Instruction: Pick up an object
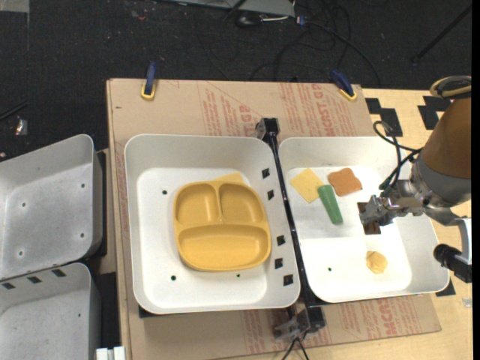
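Observation:
The right bin [420,276] holds several small objects: a yellow flat piece [306,184], a green cylinder [330,204], an orange-brown piece [345,181] and a small yellow lump [376,262]. My gripper [370,216] hangs low over the right bin, to the right of the green cylinder and above the yellow lump. Nothing can be made out between its dark tips.
The left bin [150,276] holds a yellow divided tray [222,226]. A black divider rail [281,201] runs between the bins. White panels [45,201] lie off the bench at the left. The arm [450,156] enters from the right over the bin's edge.

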`<state>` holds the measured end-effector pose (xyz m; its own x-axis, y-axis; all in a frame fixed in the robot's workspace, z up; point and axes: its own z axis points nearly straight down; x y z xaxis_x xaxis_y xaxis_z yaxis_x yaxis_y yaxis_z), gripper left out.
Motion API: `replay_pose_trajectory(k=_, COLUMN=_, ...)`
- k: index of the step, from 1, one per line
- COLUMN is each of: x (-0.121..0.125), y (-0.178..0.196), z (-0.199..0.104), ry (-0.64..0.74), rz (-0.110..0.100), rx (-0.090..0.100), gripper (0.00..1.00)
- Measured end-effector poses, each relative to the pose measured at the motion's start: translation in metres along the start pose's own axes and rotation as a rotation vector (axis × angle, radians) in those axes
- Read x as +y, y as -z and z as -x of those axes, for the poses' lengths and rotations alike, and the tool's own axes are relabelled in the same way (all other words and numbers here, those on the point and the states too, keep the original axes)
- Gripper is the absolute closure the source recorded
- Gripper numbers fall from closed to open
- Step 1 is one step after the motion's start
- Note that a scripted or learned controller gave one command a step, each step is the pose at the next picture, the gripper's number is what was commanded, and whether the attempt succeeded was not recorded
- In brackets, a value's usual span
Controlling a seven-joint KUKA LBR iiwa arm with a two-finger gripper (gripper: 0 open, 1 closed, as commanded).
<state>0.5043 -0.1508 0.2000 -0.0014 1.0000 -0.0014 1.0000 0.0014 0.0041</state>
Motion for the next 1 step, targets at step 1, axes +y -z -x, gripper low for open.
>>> replay_pose_trajectory(k=1, x=0.0004, y=-0.0002, z=0.0, ry=-0.001, rz=-0.004, rx=0.001, gripper=1.0)
